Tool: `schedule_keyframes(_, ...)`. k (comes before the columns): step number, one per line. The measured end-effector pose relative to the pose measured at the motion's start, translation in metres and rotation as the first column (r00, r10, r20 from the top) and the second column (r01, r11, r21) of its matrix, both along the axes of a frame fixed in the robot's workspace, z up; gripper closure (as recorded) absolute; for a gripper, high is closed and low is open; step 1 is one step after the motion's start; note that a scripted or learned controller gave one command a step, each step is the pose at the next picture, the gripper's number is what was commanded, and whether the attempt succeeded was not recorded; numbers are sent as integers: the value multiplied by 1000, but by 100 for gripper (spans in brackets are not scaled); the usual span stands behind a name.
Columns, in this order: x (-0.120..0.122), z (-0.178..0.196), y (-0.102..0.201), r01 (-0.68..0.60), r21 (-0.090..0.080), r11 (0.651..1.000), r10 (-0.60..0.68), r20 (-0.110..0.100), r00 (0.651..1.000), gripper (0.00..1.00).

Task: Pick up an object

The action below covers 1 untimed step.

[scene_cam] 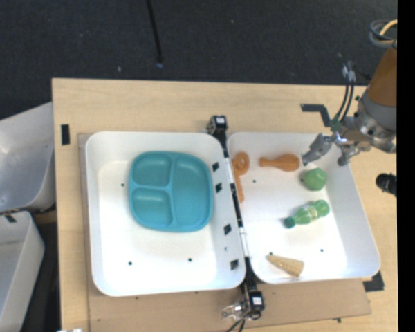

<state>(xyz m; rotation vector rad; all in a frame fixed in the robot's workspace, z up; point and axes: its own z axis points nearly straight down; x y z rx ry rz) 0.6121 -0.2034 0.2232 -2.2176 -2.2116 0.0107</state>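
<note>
Pale wooden bench [145, 102] on dark floor, two white bins side by side. Landmark: the green ball [315, 179] in the right bin [346, 254]. My pincer [330, 152] hangs just above and beside it, fingers spread, nothing between them. Tan drumstick-shaped piece [280, 162] just left of the ball; green bottle [308, 213] just below it; tan cone [286, 265] well below. Teal divided plate [171, 190] far left, in the other bin. Step as I judge it: approach, no grasp yet. Next: centre over the ball, descend, close.
</note>
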Motion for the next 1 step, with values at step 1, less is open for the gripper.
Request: schedule_keyframes(1, 3, 8, 0, -4, -3, 1000, 4, 13, 1000, 0)
